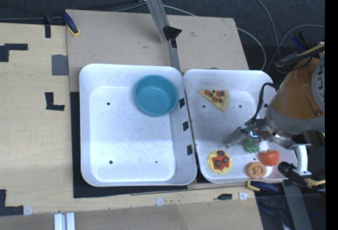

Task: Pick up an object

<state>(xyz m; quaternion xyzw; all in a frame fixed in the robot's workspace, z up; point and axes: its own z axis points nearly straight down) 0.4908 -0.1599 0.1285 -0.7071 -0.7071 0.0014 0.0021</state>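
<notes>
My gripper (236, 138) is low inside the right bin (240, 80), toward its right side, reaching in from the right under the grey and orange arm (297, 98). A green toy vegetable (251, 145) lies just beside and partly under the gripper's body. A red tomato (270, 157) and a tan doughnut-like piece (256, 170) sit at the bin's near right corner. A small round pizza (219, 162) rests near the front edge, left of them. Toward the far side lies a pizza slice (215, 98). Nothing shows as lifted.
The left bin (100, 134) holds a blue bowl (156, 95) at its far right corner. A slanted metal pole (156, 8) runs down to the ridge between the bins. Cables lie on the dark floor behind the bench.
</notes>
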